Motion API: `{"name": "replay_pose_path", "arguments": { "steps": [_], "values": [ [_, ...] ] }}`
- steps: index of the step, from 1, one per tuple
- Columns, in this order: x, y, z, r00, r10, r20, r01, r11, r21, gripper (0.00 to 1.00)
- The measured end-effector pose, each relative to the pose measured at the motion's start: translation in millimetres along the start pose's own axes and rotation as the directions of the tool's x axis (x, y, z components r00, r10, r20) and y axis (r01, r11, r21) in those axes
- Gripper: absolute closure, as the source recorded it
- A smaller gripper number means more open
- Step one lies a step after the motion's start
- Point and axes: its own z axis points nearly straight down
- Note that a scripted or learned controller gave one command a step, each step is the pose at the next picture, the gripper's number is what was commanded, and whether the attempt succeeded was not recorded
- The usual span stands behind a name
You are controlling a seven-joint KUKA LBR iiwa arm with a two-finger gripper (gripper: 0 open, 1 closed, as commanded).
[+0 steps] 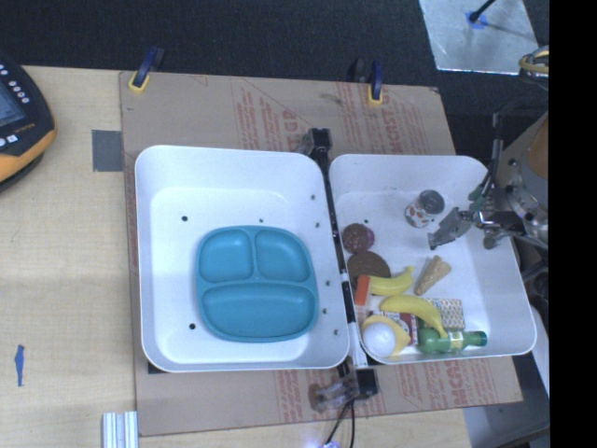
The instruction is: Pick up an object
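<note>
My gripper hovers over the right part of the right bin, open, with nothing between its fingers. A small silver-topped can stands just to its left. A tan wedge lies below it. Further left are a brown round cookie and a darker brown piece. Two yellow bananas lie in the bin's lower middle. Beside them are an orange stick, a white egg, a checkered item and a green bottle.
The left bin holds a blue divided plate. A black divider strip runs between the bins. Blue-and-yellow clamps pin the cardboard at the back. A yellow-and-black device sits at the far left.
</note>
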Motion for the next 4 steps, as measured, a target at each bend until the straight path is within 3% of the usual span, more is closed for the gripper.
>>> {"name": "replay_pose_path", "arguments": {
  "steps": [1, 2, 3, 4],
  "values": [
    [-19, 11, 55, 1.0, 0.0, 0.0, 0.0, 1.0, 0.004, 0.0],
    [-18, 83, 70, 1.0, -0.003, 0.002, 0.003, 1.0, -0.006, 0.0],
    [-32, 23, 140, 1.0, 0.002, -0.002, -0.002, 1.0, 0.008, 0.0],
    [-33, 26, 125, 1.0, -0.001, 0.001, 0.001, 1.0, 0.001, 1.0]
  ]
}}
